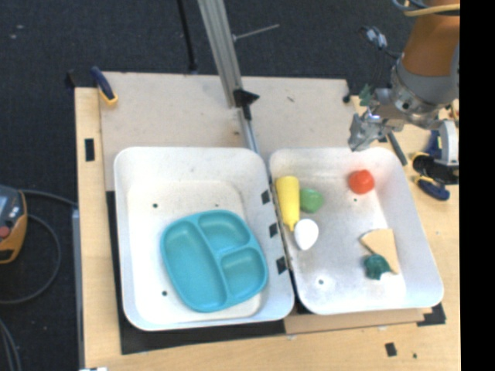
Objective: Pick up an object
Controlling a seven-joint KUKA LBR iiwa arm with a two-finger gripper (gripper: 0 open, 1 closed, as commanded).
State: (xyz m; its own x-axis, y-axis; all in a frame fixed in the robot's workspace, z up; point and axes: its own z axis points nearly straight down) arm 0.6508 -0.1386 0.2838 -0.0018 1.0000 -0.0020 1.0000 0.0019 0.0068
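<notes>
Approach step: gripper [362,135] above right bin's [418,230] far edge, grip state unreadable. Nothing held. Next: descend onto red ball [360,181] near far edge.

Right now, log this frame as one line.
gripper: above right bin's far edge, nothing held | nearest: red ball | left bin: blue tray
</notes>
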